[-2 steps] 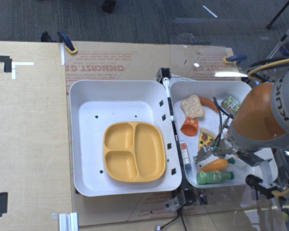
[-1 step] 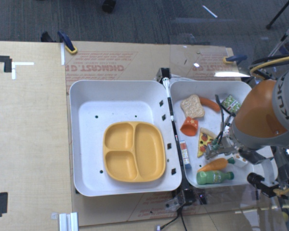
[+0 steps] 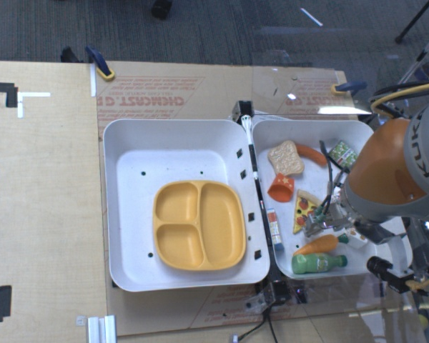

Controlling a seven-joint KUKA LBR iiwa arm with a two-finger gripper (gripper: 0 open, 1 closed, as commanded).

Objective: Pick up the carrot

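The gripper hangs low over the right bin, just above the carrot, with the grey arm and its orange band covering the space to the carrot's right. Whether the gripper is spread or closed cannot be told from this angle; its metal tip blurs into the clutter, and nothing is visibly held.

The carrot lies nearly flat, its long axis running left to right with a slight upward tilt toward the right. It is orange, tapered, thicker at the right end. A green bottle lies just below the carrot, almost parallel and perhaps touching it. A pizza slice sits just above and left of the carrot, a red cup further up, then toast and a second orange piece well above. The left bin, left of the carrot, holds a yellow plate.

To do the grasp well, I judge the gripper should close across the carrot's narrow width, near its middle, not along its length. It should drop straight down so that the bottle and pizza are not caught. The smooth, rounded body may roll or slip, so a centred, firm pinch seems wise.
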